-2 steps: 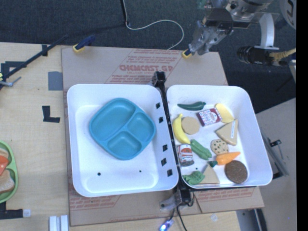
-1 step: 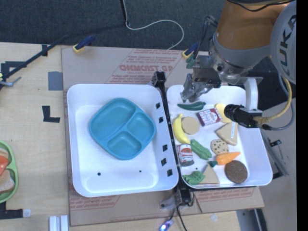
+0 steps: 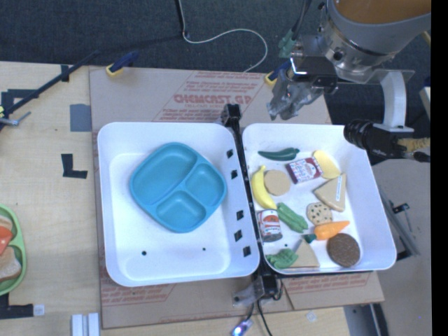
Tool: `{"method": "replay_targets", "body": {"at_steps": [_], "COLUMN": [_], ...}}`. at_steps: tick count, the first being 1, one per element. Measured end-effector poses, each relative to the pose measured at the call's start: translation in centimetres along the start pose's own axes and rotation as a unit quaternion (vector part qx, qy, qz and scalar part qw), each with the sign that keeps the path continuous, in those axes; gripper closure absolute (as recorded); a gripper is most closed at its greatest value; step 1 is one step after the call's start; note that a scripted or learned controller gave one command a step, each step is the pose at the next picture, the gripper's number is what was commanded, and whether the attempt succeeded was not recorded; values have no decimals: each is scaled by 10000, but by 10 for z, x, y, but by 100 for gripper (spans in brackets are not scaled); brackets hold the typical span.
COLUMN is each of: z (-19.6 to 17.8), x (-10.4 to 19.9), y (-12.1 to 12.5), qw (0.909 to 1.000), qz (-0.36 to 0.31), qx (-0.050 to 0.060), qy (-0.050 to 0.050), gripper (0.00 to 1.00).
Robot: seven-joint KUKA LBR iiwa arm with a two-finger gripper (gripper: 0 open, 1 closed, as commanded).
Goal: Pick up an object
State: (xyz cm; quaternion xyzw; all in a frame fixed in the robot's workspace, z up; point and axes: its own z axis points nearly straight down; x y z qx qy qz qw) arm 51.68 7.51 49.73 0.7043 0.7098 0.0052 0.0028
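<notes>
Camera view, metal end effector (image 3: 287, 106) above right bin (image 3: 374, 180), grip state unclear, glossy blue sectioned plate (image 3: 178, 186).

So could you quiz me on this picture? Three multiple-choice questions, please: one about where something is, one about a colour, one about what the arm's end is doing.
1. Where does the blue divided plate lie?
A. In the left bin
B. In the right bin
C. On the cardboard behind the bins

2. What colour is the banana?
A. Red
B. Yellow
C. Purple

3. Where is the end effector now?
A. Down among the toy food
B. Resting on the blue plate
C. Up behind the right bin's far edge, over the cardboard

Answers:
1. A: the plate sits alone in the left bin, apart from the food.
2. B: it is a yellow curve beside the round tan cookie.
3. C: it hangs above the far rim, with nothing visible between its tips.
</notes>
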Motion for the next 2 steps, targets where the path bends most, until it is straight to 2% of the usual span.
{"method": "replay_targets", "body": {"at_steps": [1,2], "z": [119,35], "x": [-17,34], "y": [-37,-33], "qw": [9999,10000], "qz": [46,4], "qx": [132,21], "qy": [-30,-4], "gripper": [100,100]}}
